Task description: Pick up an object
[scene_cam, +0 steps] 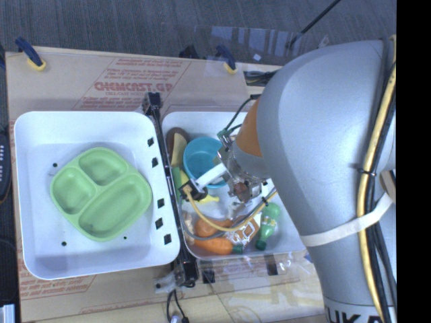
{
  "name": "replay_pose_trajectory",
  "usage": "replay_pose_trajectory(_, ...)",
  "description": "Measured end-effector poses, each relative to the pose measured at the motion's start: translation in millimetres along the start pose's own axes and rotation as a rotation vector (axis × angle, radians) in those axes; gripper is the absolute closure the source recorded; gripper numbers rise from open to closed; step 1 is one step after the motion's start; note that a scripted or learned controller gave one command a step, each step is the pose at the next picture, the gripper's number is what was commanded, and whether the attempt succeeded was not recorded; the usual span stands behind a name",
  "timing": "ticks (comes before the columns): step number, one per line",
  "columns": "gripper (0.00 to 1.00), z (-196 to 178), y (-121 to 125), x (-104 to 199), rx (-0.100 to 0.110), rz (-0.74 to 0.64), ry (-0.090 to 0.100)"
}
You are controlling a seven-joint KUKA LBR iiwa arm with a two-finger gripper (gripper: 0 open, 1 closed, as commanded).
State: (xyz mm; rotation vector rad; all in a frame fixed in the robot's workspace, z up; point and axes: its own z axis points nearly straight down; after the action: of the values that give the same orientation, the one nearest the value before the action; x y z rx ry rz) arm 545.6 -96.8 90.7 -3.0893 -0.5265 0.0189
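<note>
My gripper (232,187) hangs over the right bin (283,251), among its contents. Cup (200,157) just left and behind me. Carrot (214,245) in front, near the bin's front wall; bottle (267,222) to my right-front. Left bin (30,200) well to my left, a divided plate (101,192) lying in it.

green divided plate (101,192) matt plastic; white bins (40,261) smooth plastic; arm (330,147) smooth grey casing.

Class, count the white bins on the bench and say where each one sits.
2. The left bin holds a green divided plate. The right bin, beside it, holds a blue cup and other items; the arm hides part of it.
</note>
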Motion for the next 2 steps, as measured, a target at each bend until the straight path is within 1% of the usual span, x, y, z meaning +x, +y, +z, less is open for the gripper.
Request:
replay_pose_trajectory(1, 0.0, -0.9, 10.2, 43.1, 0.002, 0.053, 0.004)
replay_pose_trajectory(2, 0.0, -9.2, -17.3, -32.0, -0.001, 0.121, 0.013)
